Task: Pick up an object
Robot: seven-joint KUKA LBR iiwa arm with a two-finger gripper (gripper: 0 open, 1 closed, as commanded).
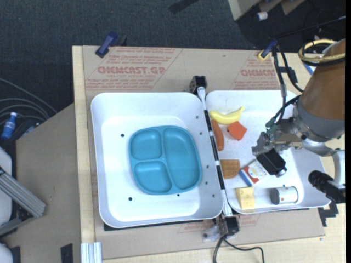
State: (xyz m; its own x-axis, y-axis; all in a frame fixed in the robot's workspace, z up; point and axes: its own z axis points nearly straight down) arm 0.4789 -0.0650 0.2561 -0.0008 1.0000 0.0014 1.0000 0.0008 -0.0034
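Now the hand (267, 149) hangs low in the right bin (307, 201), above a small red and white packet (253, 173); whether it is spread or pressed together I cannot tell. Banana (226, 115), orange piece (237, 131), yellow block (245, 197) and white cylinder (283, 195) lie around. A blue divided plate (163, 159) sits in the left bin (109, 147).

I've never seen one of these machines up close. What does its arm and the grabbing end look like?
The arm is a thick, rounded body, orange-brown above and grey toward the wrist. Black cables run along it. At its end sits the gripper, a compact dark block of black and metal parts over the right white bin.
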